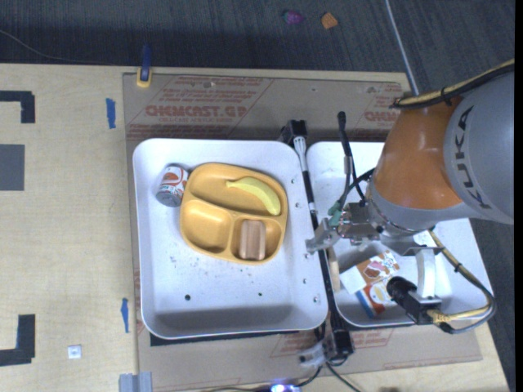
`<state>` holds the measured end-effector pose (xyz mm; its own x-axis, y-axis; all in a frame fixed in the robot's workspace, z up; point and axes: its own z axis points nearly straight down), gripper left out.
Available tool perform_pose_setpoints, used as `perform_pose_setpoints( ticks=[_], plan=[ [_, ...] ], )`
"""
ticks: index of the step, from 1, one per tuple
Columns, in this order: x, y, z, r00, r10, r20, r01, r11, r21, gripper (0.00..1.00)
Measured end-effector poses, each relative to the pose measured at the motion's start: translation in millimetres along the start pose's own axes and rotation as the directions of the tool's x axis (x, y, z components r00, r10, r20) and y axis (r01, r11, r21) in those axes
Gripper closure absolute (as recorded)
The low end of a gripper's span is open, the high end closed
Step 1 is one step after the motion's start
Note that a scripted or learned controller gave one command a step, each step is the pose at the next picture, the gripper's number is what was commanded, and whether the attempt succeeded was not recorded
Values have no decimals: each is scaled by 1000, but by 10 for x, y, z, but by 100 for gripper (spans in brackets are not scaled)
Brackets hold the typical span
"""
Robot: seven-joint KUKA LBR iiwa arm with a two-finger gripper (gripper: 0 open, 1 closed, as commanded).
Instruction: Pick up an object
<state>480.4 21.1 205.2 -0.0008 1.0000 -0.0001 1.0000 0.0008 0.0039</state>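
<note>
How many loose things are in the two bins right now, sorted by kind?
Yellow divided tray: 1
Banana, in the tray: 1
Brown block, in the tray: 1
Can, beside the tray: 1
Printed packet, right bin: 1
Total: 5, though the arm hides part of the right bin.

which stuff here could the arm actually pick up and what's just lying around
Job: claw; yellow tray holding banana and brown block; can; small carton.

Lying about: blue tape, blue clamp, orange scrap, purple scrap.
</note>
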Motion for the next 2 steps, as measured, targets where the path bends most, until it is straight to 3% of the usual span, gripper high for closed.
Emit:
perform_pose_setpoints(
  ticks=[2],
  plan=[
    [0, 0, 0, 1000, 0, 0, 0, 1000, 0, 0]
  ],
)
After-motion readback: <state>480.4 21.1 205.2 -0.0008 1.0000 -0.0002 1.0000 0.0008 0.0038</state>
